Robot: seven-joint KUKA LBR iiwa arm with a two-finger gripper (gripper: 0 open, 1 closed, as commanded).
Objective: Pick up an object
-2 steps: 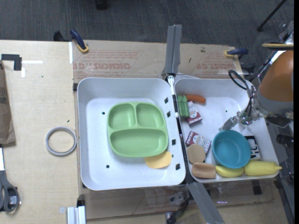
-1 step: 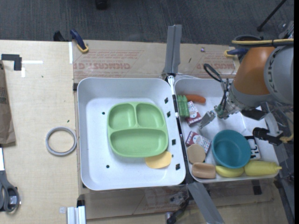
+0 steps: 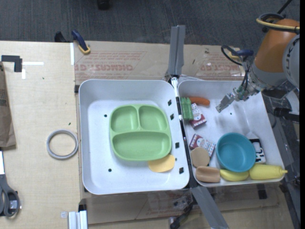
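Note:
My gripper (image 3: 225, 104) hangs over the back of the right bin (image 3: 267, 113), above bare white floor, with nothing seen in it. Just left of it lie an orange carrot (image 3: 202, 100), a green packet (image 3: 186, 109) and a small red-and-white carton (image 3: 198, 121). Toward the front sit a blue bowl (image 3: 235, 151), a second carton (image 3: 201, 142), a tan round piece (image 3: 200, 157), a brown bun (image 3: 207, 174), a yellow banana (image 3: 268, 171) and a smaller yellow piece (image 3: 234, 175).
The left bin (image 3: 90, 128) holds a green divided plate (image 3: 140, 131) and a yellow disc (image 3: 161, 164). On the bench at left lie a tape ring (image 3: 62, 144), scissors (image 3: 7, 202) and a brown bag (image 3: 5, 113). A grey post (image 3: 177, 49) stands behind the bins.

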